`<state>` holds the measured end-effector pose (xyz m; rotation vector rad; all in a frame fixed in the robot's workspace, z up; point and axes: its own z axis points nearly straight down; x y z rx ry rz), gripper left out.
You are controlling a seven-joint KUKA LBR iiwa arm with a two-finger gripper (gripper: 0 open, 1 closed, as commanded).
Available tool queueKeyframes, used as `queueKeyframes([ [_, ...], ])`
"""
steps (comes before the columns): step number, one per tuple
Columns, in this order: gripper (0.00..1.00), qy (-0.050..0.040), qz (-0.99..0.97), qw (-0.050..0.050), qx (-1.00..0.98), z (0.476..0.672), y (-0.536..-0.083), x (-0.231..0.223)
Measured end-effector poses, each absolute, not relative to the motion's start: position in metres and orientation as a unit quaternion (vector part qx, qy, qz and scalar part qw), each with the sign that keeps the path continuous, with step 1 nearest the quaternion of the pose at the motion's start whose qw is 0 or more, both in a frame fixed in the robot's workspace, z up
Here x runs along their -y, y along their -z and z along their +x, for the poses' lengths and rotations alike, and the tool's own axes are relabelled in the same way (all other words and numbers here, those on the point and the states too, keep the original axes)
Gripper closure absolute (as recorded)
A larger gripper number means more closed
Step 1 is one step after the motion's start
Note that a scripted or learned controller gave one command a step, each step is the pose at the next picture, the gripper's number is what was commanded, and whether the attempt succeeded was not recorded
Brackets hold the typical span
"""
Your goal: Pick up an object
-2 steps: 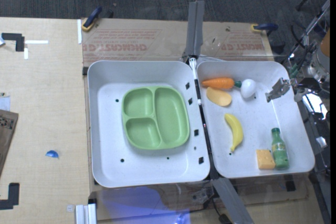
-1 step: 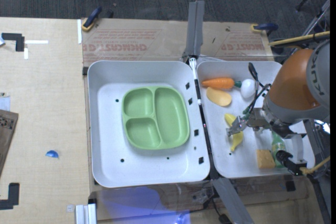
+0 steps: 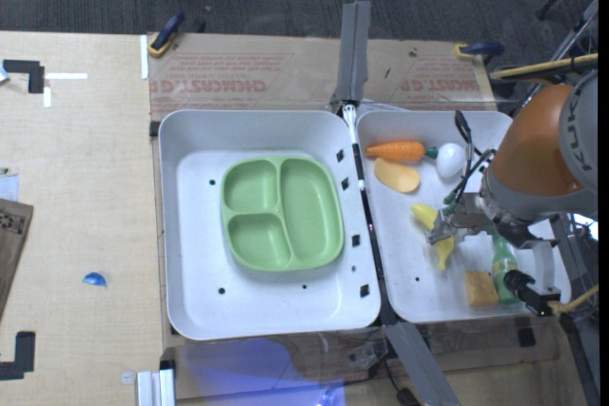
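The claw (image 3: 447, 225) is positioned low in the right bin (image 3: 400, 285), at a yellow banana-shaped object (image 3: 430, 223). Whether the claw is wide, narrow or holding the object cannot be determined. An orange carrot (image 3: 395, 150), a yellow-orange slice (image 3: 397, 175) and a white egg (image 3: 449, 160) lie near the bin's far wall. The left bin (image 3: 190, 299) contains a green compartment plate (image 3: 283, 212).
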<state>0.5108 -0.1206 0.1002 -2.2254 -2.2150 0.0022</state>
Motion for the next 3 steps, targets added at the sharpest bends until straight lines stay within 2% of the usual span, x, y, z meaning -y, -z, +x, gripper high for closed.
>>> queueKeyframes([
  [1,1.00,-0.0014,-0.827,0.001,0.563,0.525,-0.091,0.111],
  [2,1.00,-0.0014,-0.773,0.002,0.635,0.476,-0.090,0.106],
  [3,1.00,-0.0019,-0.808,0.000,0.589,0.569,-0.223,0.063],
])
